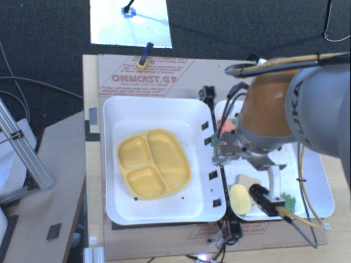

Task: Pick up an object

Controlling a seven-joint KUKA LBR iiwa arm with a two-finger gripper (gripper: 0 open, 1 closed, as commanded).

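Observation:
A yellow three-compartment plate [153, 163] lies in the left bin [123, 114]. The arm hangs over the right bin [323, 199], and its wrist covers most of that bin. The gripper [233, 147] sits low under the wrist, near the bin's left wall. A yellow lemon-like piece [239, 199] lies at the right bin's front left, with a pale tan piece [248, 180] just behind it. A small green thing [288, 202] lies to the right of them. A red-orange thing [225, 126] peeks out by the wrist at the bin's back left.
Black clips [207, 93] line the wall between the two bins. A blue and yellow tool [145, 55] lies on the cardboard behind the left bin. A grey wooden board [55, 169] and a metal rail [22, 147] stand at the left.

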